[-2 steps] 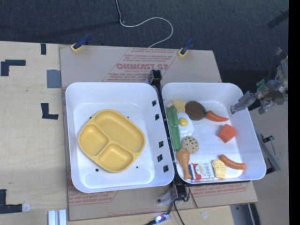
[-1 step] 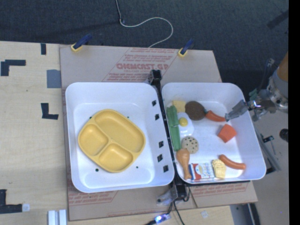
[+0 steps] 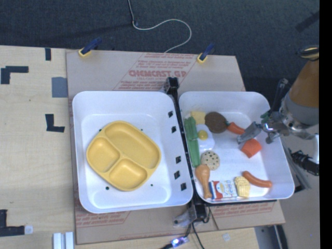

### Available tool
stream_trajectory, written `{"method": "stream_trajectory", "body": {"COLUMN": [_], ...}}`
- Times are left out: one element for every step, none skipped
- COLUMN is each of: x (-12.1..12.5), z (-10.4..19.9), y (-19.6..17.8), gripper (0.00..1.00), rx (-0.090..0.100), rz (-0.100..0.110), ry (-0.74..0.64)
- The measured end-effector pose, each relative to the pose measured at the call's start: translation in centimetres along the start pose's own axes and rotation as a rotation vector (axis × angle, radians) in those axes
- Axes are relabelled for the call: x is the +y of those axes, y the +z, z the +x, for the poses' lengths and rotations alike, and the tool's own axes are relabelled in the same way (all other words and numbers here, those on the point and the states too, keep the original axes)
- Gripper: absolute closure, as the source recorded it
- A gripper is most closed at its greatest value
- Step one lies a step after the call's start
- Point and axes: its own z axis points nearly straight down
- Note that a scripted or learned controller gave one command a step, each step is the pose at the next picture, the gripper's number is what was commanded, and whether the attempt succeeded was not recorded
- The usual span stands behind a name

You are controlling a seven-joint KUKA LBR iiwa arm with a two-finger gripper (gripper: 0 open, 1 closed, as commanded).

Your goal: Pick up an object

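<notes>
Dark carpet fills the top of the frame, and below it lies a wooden bench (image 3: 31, 154) with a cardboard sheet (image 3: 155, 74) held by two blue-and-yellow clamps at its upper corners. A thin white cable (image 3: 161, 24) loops across the carpet near the top centre.

On the cardboard sit two shallow white bins side by side. In the left bin (image 3: 83, 105), at the centre-left of the frame, rests a yellow divided plate (image 3: 123, 154) with three compartments.

The right bin (image 3: 277, 183), at centre-right, holds toy food: a brown round piece (image 3: 215, 121) near its upper middle, a long green piece (image 3: 193, 141) along its left wall, a small yellow piece (image 3: 203, 135) just beside that, a speckled cookie (image 3: 210, 160), a drumstick (image 3: 203, 176), a red-and-white packet (image 3: 224, 189), a corn piece (image 3: 242, 187) and a sausage (image 3: 257, 179) at the lower right, a carrot (image 3: 235, 128), and an orange-red block (image 3: 252, 148).

From the right edge the grey arm (image 3: 303, 100) reaches over the right bin. Its gripper (image 3: 257, 133) hangs above the bin's upper right, just above the orange-red block and beside the carrot. I cannot tell how its jaws stand, and nothing is seen between them.
</notes>
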Motion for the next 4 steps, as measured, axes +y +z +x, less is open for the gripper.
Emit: {"method": "stream_trajectory", "body": {"x": [0.4, 0.7, 0.5, 0.4], "z": [-0.6, -0.9, -0.7, -1.2], "y": [5.9, 8.9, 8.1, 2.0], "gripper": [0.00, 0.00, 1.00, 1.00], "rx": [0.000, -0.010, -0.005, -0.002], "rz": [0.000, -0.014, -0.008, -0.008], "ry": [0.001, 0.002, 0.001, 0.001]}}
